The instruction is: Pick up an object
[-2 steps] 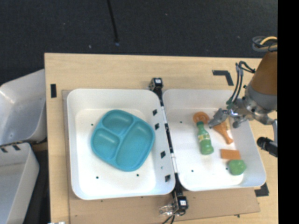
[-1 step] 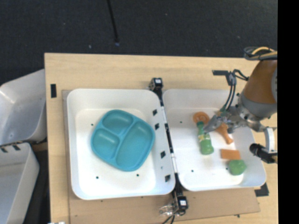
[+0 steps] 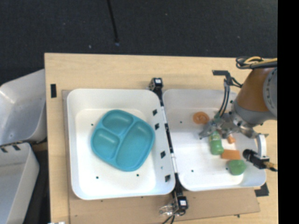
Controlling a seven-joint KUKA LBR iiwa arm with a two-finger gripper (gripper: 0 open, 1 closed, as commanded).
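Right bin [image 3: 187, 171] | claw [image 3: 216, 130] just above green object [image 3: 216, 146], perhaps touching | spread unclear

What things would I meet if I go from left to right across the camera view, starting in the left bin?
Blue divided plate in the left bin → the divider between the bins → orange round piece in the right bin → green piece → green ball.
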